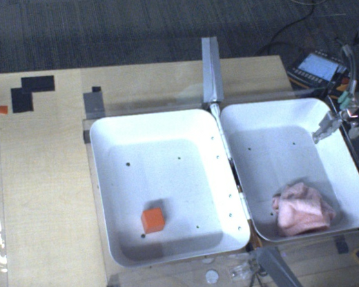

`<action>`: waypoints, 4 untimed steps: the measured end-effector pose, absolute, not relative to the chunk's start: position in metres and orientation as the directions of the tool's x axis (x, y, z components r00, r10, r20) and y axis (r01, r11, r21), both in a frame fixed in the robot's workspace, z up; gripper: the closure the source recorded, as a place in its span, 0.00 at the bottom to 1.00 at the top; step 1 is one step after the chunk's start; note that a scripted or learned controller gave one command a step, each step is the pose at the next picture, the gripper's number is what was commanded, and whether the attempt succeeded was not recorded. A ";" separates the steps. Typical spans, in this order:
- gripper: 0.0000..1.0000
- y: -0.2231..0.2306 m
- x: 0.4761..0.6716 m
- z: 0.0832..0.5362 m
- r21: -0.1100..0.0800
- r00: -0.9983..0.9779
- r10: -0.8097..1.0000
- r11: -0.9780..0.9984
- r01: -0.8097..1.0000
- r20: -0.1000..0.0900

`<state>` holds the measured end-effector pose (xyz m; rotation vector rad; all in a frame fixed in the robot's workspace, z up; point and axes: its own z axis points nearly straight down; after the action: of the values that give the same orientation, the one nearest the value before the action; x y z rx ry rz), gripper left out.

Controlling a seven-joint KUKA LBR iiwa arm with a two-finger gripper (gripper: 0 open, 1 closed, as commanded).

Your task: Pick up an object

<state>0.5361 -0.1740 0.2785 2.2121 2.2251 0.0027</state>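
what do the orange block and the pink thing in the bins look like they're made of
Orange block: looks rigid, maybe foam, wood or plastic; flat matte faces and crisp edges, no shine. The exact material can't be told.

Pink thing: looks like soft cloth, perhaps a small towel; it lies crumpled in folds with a fuzzy surface.

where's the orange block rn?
The orange block sits in the left bin, toward its near-left corner. The pink cloth lies in the right bin.

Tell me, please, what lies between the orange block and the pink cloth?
In the camera view, bare white floor of the left bin, then the two bins' adjoining rims, separate the orange block from the pink cloth.
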 end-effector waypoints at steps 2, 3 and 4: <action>0.00 -0.102 0.492 0.091 0.016 -0.286 0.958 0.286 0.958 -0.009; 1.00 -0.103 0.497 0.104 0.030 -0.285 0.958 0.286 0.958 -0.017; 0.00 -0.103 0.497 0.104 0.029 -0.286 0.958 0.286 0.958 -0.017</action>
<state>0.4968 -0.1027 0.1044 1.8586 2.4942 0.0209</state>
